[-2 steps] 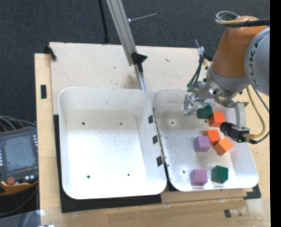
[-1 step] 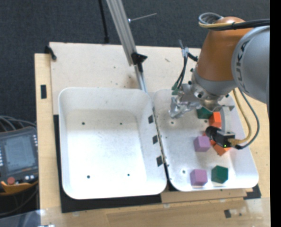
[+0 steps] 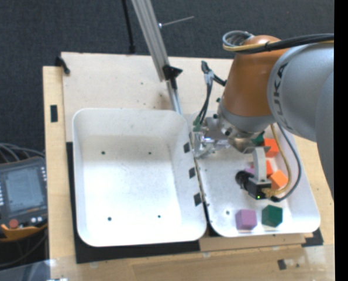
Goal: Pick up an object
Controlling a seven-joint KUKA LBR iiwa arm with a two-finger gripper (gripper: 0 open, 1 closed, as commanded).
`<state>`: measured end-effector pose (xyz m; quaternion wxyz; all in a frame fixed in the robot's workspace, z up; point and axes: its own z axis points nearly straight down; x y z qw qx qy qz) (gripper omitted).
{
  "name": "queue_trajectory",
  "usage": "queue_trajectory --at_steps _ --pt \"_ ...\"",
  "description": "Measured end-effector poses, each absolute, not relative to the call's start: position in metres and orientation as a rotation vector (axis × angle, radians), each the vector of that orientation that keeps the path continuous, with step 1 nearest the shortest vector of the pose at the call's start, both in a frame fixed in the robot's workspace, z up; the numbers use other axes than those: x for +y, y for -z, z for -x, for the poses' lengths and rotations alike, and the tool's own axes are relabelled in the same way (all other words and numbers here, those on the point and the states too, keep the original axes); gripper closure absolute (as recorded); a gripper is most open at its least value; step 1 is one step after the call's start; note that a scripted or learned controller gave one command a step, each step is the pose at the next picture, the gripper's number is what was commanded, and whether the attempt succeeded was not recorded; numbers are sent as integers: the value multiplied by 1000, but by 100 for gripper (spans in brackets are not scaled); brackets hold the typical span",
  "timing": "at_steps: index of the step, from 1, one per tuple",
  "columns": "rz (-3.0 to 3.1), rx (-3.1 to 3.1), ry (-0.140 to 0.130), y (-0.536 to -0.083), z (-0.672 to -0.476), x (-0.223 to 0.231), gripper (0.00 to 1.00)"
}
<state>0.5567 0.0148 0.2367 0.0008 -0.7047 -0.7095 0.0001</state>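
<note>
My gripper (image 3: 206,141) hangs low over the far left part of the right bin (image 3: 305,221), close to the wall it shares with the left bin. A purple cube (image 3: 245,219) and a dark green cube (image 3: 272,215) lie side by side at the near edge of the right bin. Orange blocks (image 3: 272,148) (image 3: 278,178) sit to the right of the wrist, partly hidden by the arm. A bit of pink (image 3: 251,170) and a bit of green (image 3: 257,139) peek out beside the arm. No object is seen in the gripper.
The left bin (image 3: 86,174) is white with a few dark specks on its floor. A slanted metal pole (image 3: 153,37) rises behind the bins. The big grey and orange arm (image 3: 273,86) covers the far half of the right bin.
</note>
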Motion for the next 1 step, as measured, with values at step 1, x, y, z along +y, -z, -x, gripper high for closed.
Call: queue_trajectory --at_steps 1 --pt "2212 -2229 0 -229 -548 68 100"
